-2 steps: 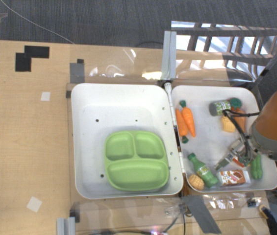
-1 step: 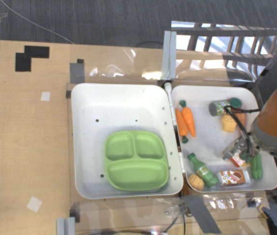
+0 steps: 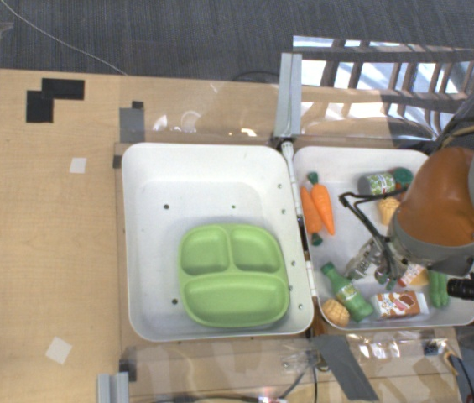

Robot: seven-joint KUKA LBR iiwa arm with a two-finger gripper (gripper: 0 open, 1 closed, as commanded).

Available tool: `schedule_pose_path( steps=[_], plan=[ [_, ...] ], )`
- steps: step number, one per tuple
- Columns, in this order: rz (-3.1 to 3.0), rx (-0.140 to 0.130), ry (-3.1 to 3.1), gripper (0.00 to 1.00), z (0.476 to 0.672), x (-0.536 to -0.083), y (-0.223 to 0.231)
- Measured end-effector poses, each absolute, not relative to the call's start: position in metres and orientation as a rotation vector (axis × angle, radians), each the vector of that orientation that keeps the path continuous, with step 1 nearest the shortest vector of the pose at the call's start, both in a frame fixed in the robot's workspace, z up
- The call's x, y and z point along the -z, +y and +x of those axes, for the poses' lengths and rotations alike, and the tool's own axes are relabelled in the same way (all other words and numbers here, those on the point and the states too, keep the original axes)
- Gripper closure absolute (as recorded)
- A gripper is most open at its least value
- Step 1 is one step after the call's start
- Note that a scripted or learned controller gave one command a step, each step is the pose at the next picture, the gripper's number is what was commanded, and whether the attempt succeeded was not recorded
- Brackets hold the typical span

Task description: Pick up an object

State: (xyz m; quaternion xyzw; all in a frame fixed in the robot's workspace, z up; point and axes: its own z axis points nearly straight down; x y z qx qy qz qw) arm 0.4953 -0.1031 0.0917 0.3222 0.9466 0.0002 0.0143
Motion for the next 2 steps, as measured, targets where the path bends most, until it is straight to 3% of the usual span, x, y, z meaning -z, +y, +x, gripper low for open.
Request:
schedule_pose_path(
  steps=[1,2],
  plan=[
    [1.415,-0.005,2.796,1.00,0.506,-0.246,-0.075],
    [1.413,-0.004,2.799,1.00,0.541,-0.286,-0.044]
  ],
)
